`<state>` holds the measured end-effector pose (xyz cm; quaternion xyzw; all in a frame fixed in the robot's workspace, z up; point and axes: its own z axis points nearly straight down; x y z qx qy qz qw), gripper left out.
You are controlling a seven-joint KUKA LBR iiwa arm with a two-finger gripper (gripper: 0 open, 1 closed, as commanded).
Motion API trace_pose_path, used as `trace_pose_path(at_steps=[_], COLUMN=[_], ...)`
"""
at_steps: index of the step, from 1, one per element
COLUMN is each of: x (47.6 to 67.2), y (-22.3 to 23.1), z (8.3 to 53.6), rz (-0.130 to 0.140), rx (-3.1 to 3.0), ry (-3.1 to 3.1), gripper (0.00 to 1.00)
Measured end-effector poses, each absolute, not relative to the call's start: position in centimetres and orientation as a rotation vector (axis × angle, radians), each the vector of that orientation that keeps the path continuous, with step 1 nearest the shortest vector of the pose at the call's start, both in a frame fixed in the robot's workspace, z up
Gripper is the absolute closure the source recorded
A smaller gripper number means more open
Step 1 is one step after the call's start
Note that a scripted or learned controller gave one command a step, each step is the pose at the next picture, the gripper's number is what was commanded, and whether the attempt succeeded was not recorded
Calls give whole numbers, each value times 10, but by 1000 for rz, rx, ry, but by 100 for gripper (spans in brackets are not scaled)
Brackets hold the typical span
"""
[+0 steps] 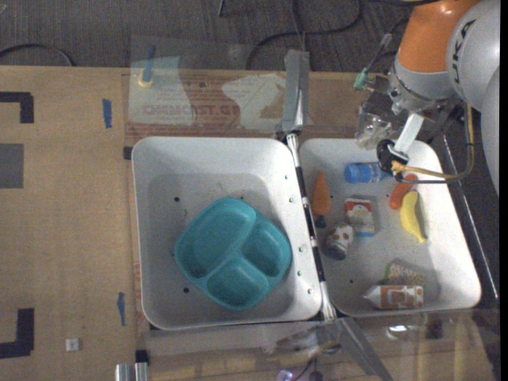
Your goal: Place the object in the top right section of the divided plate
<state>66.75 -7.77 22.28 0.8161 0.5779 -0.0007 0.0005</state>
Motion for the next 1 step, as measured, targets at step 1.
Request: trace_pose_path(at_steps=[1], x=[656], y=[-68], z=[190], rz=[-1], rx=[2670], ry=[1661], gripper=[100])
